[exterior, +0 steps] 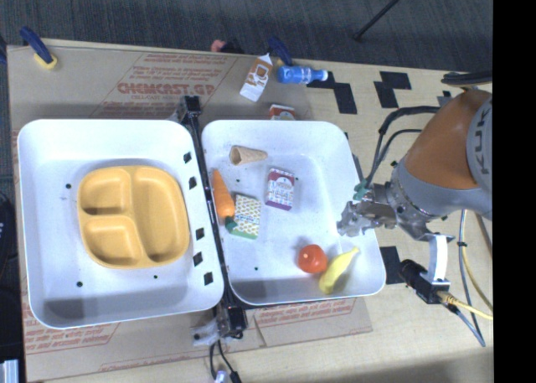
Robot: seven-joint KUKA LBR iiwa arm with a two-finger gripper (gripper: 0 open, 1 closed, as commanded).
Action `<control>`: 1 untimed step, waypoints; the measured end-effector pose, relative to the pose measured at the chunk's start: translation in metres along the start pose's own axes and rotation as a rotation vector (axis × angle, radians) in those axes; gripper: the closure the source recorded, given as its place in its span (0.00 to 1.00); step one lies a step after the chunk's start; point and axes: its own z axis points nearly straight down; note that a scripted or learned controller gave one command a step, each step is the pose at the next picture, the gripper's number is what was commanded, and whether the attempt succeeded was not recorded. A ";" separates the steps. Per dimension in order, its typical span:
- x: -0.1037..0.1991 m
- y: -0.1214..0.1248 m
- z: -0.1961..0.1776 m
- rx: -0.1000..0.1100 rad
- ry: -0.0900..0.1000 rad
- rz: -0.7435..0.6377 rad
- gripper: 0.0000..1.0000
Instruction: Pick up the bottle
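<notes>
The arm [444,163] comes in from the right side of the frame, and its gripper [353,218] is at the right rim of the right bin [335,134], a little below the middle height of the picture. If the gripper is released or clenched, I cannot tell, because it looks small and blurred here. Nothing is seen held in it.

The bottle [297,75] is blue and lies on its side on the bench, outside both bins, near the upper middle of the frame, above the right bin. It is well apart from the gripper. Just left of the bottle lies a small carton [256,78], also on the bench.

Inside the right bin there are several things. A cone [247,154] lies in the upper left part. A carrot [222,194] lies along the left wall. Beside the carrot is a patterned box [245,215], and a purple box [280,188] is near the centre. In the lower right part a tomato [311,258] and a banana [337,270] lie just beside each other, the banana near the gripper.

The left bin [42,147] holds a yellow tray [134,214] with three compartments.
</notes>
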 end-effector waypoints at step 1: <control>0.020 -0.003 -0.025 -0.004 0.000 0.298 1.00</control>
